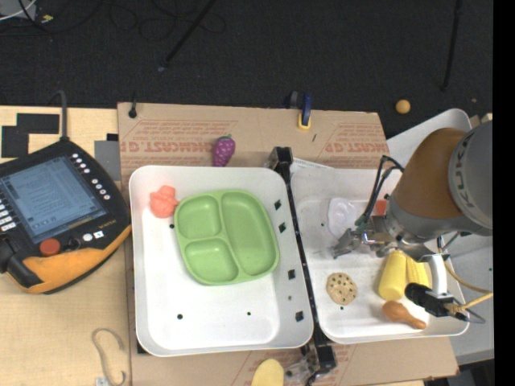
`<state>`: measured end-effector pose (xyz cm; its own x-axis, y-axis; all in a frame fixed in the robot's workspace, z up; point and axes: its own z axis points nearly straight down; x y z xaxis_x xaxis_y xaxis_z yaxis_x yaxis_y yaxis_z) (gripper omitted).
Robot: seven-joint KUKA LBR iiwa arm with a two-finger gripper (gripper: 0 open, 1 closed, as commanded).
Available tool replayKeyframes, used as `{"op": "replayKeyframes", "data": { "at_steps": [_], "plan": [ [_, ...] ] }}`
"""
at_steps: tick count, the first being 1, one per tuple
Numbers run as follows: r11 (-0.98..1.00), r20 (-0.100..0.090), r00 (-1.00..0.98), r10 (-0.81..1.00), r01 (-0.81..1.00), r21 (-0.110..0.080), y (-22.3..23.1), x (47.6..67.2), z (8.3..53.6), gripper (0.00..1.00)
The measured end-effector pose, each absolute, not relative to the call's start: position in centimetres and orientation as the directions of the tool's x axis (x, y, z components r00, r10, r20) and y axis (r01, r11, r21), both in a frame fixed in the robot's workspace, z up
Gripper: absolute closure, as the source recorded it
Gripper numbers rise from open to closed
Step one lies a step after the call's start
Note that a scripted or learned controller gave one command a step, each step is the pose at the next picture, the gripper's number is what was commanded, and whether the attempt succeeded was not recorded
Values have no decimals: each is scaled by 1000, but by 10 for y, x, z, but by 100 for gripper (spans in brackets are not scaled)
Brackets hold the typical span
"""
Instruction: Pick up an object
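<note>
Pale and half see-through, a small item (pixel 343 213) lies on the floor of the right bin (pixel 320 185), just up and left of the gripper (pixel 347 246) — the closest thing to it, though nothing can be seen in its grasp. Whether the gripper is open or closed cannot be told from this angle. Below the gripper sits a round speckled cookie (pixel 341 288); to its right are a yellow corn piece (pixel 399 273) and, near the front rim, a brown drumstick (pixel 401 313). The grey arm (pixel 434 187) reaches in from the right over that bin. In the left bin (pixel 209 316) a green divided plate (pixel 225 237) lies flat, with a pink-orange toy (pixel 163 202) at its upper left — close, perhaps touching. Purple grapes (pixel 224 149) rest on the cardboard (pixel 173 139) behind the bins.
</note>
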<state>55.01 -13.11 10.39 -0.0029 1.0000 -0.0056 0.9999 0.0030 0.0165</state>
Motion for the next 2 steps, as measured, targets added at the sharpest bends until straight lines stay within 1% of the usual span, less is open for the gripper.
{"op": "replayKeyframes", "data": {
  "at_steps": [1,2],
  "plan": [
    [-2,1,2,1000,1000,-3,-131,550,87,0],
    [-12,2,12,1000,1000,-4,-133,549,97,100]
  ]
}}
